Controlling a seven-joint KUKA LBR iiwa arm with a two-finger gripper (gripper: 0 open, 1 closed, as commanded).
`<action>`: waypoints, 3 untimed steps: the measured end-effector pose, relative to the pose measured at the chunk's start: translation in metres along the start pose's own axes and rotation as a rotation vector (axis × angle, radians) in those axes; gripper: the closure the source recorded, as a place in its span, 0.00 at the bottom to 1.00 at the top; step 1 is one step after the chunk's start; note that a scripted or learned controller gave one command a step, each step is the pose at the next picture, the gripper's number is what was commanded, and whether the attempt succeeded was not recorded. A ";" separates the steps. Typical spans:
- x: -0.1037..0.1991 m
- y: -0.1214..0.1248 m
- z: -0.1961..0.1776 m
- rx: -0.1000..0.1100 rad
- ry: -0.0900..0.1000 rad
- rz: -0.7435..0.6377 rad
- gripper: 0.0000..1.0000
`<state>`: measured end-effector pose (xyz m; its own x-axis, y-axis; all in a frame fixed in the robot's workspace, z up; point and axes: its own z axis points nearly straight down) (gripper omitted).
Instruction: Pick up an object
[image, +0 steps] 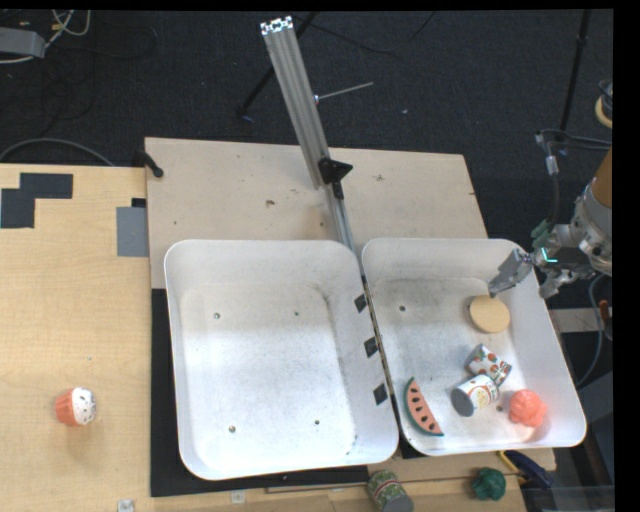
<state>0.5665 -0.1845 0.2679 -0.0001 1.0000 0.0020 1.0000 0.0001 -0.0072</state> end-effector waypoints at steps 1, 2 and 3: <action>0.000 0.001 -0.002 -0.005 -0.001 -0.001 0.00; 0.000 0.001 0.062 0.002 0.001 0.000 0.00; 0.003 0.009 0.111 0.000 0.000 -0.001 0.00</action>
<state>0.5745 -0.1809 0.1565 -0.0008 1.0000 0.0024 1.0000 0.0008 -0.0075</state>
